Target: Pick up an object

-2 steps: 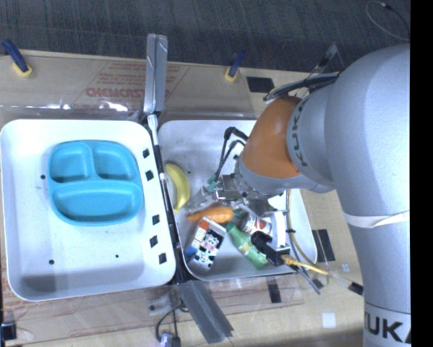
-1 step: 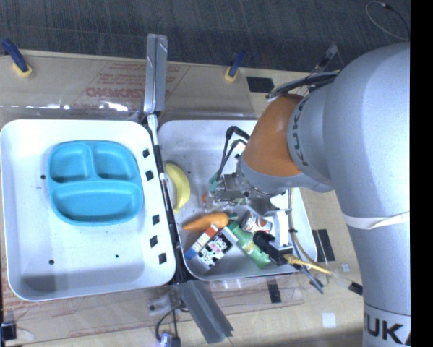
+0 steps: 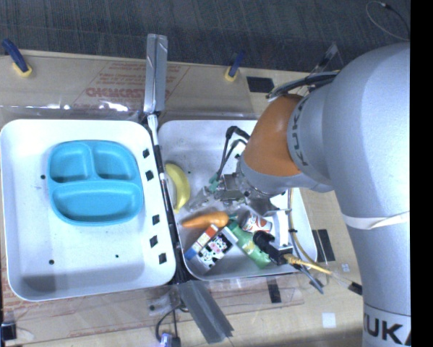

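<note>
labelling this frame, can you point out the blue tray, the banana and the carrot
blue tray [image 3: 95, 207]: camera view, on the floor of its long lower compartment
banana [image 3: 178, 185]: camera view, on the middle of its curved body
carrot [image 3: 205, 220]: camera view, on the middle of its length

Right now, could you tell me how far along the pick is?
Done: the arm has reached over the right bin, with the gripper low above the carrot and beside the banana. In hand: nothing visibly. Left: grasping and lifting an object.
</note>
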`<state>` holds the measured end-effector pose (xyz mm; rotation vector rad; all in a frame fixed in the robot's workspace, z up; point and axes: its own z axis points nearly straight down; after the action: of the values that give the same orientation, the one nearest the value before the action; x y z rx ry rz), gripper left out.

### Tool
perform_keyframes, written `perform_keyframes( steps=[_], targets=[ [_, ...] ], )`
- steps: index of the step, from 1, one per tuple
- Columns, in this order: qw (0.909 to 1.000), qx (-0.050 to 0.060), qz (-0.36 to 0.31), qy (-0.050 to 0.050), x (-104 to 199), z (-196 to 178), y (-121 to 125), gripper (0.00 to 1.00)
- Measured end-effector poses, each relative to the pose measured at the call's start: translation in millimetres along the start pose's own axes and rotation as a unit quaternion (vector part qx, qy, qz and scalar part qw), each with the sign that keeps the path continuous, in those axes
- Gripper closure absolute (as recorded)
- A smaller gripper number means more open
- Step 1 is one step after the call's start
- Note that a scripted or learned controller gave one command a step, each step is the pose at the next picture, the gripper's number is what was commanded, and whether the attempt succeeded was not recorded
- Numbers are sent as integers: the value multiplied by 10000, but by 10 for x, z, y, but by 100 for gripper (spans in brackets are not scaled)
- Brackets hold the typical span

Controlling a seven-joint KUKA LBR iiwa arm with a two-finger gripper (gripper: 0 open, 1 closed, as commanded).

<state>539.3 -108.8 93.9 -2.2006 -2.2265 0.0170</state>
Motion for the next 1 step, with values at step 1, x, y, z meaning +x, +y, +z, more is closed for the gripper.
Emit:
perform_keyframes(
  steps=[1],
  targets=[
    [10000,39,-28,-2,3,-58,-12,100]
  ],
)
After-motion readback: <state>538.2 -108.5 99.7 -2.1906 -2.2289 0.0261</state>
